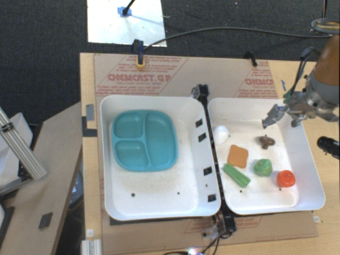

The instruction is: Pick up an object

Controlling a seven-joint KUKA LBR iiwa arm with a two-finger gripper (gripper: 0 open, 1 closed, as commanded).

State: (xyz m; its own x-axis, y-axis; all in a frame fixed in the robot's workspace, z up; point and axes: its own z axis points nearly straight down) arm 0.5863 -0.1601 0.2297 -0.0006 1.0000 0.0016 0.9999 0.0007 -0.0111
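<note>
While nothing is yet lifted, the pickable pieces lie loose in the right bin (308, 158), below the arm

Nearest the jaws is a small brown object (266, 141), with an orange square (238, 156), a green stick (236, 175), a green lump (262, 167), a red-orange piece (286, 179) and a white ball (220, 133) scattered around it, apart enough to leave room for a grasp; the left bin (106, 110) holds a teal divided plate (144, 141). The gripper (282, 117) hangs over the right bin's far side, jaws spread and holding nothing, wrist tilted in from the right of the table (212, 68)
</note>
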